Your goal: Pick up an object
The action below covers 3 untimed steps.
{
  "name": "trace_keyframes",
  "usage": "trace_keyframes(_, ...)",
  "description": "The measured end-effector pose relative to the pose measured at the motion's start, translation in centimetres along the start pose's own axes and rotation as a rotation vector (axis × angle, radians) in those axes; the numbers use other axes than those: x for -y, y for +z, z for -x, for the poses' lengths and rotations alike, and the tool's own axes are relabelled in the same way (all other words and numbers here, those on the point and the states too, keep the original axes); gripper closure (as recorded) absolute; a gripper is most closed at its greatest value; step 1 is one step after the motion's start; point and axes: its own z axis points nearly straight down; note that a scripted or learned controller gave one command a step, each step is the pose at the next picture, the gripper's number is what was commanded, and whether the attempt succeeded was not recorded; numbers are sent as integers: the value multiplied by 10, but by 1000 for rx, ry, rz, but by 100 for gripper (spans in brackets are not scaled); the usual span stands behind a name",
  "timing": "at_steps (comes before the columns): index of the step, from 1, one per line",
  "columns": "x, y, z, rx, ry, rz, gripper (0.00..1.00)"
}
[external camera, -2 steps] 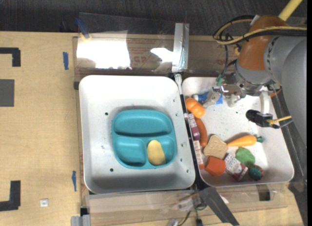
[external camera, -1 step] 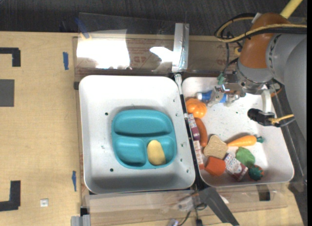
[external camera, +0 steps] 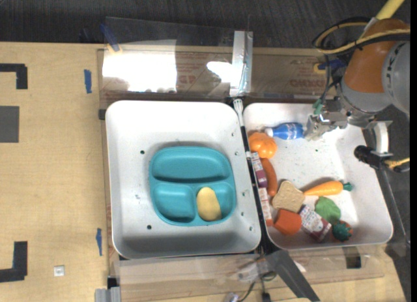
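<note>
Camera view: arm above the right bin, toys lying below

Camera view looks down on two white bins. The left bin [external camera: 124,164] holds a teal divided tray [external camera: 189,167], and a yellow potato-like toy [external camera: 208,203] lies in its compartment at 5 o'clock. The right bin [external camera: 365,183] holds many toys. An orange round toy [external camera: 262,144] and a blue-and-white bottle [external camera: 285,131] lie at about 10 o'clock. A carrot [external camera: 324,188], a slice of bread [external camera: 287,197], an orange block [external camera: 287,222] and a green vegetable [external camera: 328,207] lie close together at about 6 o'clock. The gripper [external camera: 319,124] is over the 12 o'clock edge of this bin, just beside the bottle. I cannot tell how far it is open, and nothing is seen in it.
</note>
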Motion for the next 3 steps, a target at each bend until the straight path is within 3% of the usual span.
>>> trace_keyframes(1, 28, 26, 2, -2, 161, 1, 100)
trace_keyframes(2, 28, 27, 2, -3, 162, 0, 0)
trace_keyframes(3, 77, 27, -5, -1, 78, 4, 0)
